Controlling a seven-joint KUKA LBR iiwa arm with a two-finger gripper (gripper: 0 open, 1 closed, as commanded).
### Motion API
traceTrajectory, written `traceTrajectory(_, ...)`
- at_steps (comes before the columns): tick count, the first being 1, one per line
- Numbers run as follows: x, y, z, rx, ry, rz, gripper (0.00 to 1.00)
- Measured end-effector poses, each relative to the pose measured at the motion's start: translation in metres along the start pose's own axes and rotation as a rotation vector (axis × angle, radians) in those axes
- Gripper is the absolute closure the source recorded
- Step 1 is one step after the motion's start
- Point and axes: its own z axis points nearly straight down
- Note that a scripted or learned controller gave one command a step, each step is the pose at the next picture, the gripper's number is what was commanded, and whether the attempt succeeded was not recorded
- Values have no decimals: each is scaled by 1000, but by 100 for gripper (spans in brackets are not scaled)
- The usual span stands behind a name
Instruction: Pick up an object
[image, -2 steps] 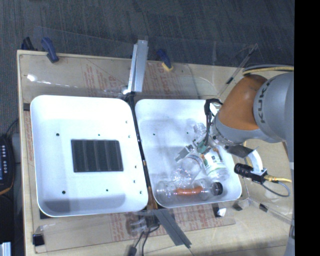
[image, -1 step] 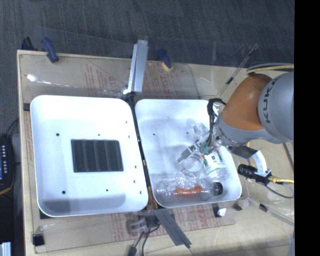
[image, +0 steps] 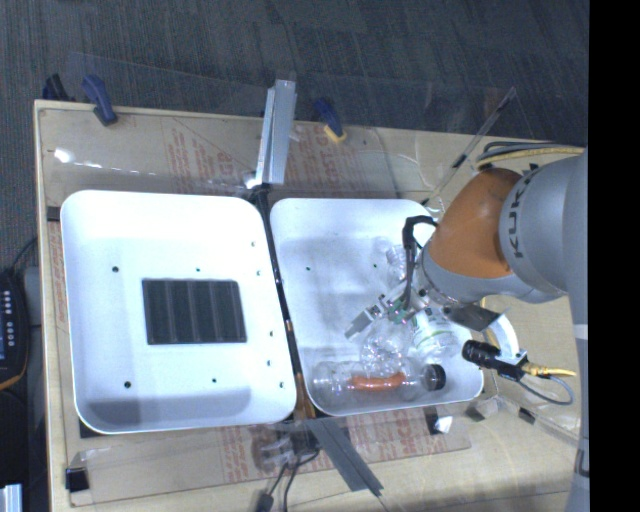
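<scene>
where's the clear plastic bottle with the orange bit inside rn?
The clear plastic bottle lies on its side along the near edge of the right white bin, just below the arm's hand.

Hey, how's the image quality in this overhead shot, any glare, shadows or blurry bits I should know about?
Camera view: the left bin is washed out to near pure white by bright light, with a soft shadow along its lower wall; the right bin is dimmer and greyer; the clear plastic items under the arm blend together and are hard to separate; the picture is soft overall.
</scene>
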Motion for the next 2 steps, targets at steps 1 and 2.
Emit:
traceTrajectory(1, -11, 16, -59, -1, -2, 16, 0)
traceTrajectory(2, 8, 78, -36, 1, 0, 21, 0)
